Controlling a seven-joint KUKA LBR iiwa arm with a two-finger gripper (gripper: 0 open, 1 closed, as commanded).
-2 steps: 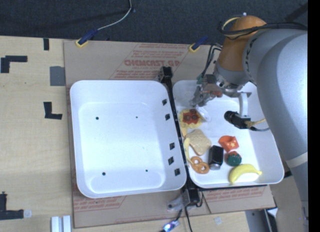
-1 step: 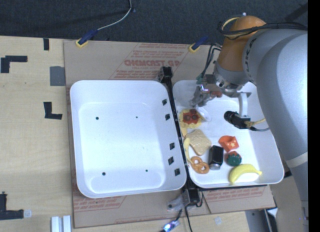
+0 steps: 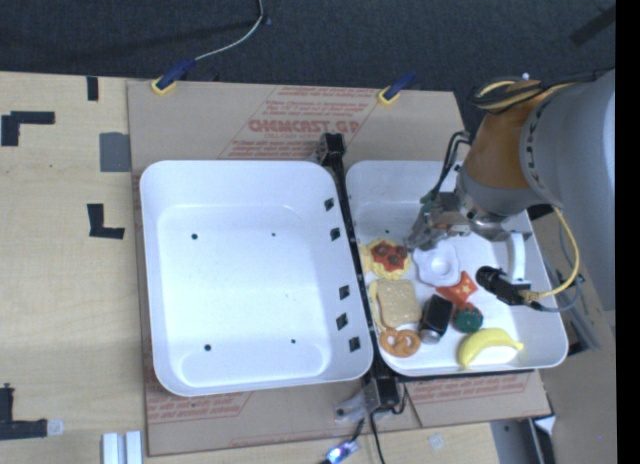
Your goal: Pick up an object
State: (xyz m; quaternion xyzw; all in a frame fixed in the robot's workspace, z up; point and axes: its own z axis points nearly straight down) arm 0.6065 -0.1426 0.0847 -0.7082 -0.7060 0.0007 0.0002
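The right bin (image 3: pixel 380 187) holds several small items along its near half: a pizza slice (image 3: pixel 389 258), a white round piece (image 3: pixel 437 266), a toast slice (image 3: pixel 398 302), a pretzel (image 3: pixel 400 341), a black can (image 3: pixel 435 318), a red piece (image 3: pixel 460 290), a green piece (image 3: pixel 467 319) and a yellow banana (image 3: pixel 488 346). My gripper (image 3: pixel 428 232) hangs low in this bin, just above the white round piece and right of the pizza slice. The wrist hides its fingertips, and I see nothing held between them.
The left bin (image 3: pixel 240 272) stands beside the right one, with a black divider (image 3: pixel 340 222) between them. Both rest on a cardboard sheet (image 3: pixel 290 127). The arm's grey body and orange band (image 3: pixel 500 147) cover the right bin's far right corner.
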